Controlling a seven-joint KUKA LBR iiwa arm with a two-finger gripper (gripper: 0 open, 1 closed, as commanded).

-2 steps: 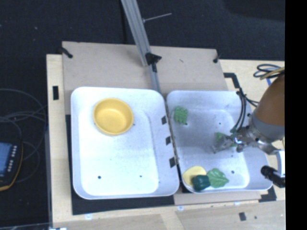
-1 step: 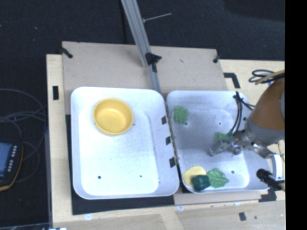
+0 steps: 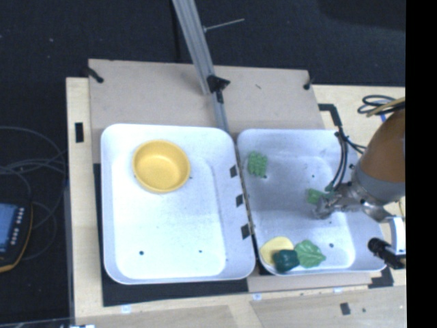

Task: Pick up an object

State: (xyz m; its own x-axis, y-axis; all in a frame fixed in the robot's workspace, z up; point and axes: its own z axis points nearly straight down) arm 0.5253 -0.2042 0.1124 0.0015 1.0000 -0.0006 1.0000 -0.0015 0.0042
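A rounded orange-brown band (image 3: 389, 145) is seen on the arm, with a grey cylindrical segment (image 3: 381, 183) joined beneath it. Thin black cables (image 3: 341, 157) are run along the grey segment toward the small grey metal end effector (image 3: 323, 207). A white bracket with a black fitting (image 3: 390, 243) is mounted on the arm's lower part.

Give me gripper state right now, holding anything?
Gripper: low in the right bin, right beside a small green object; open or shut cannot be told, and no grasp is visible.
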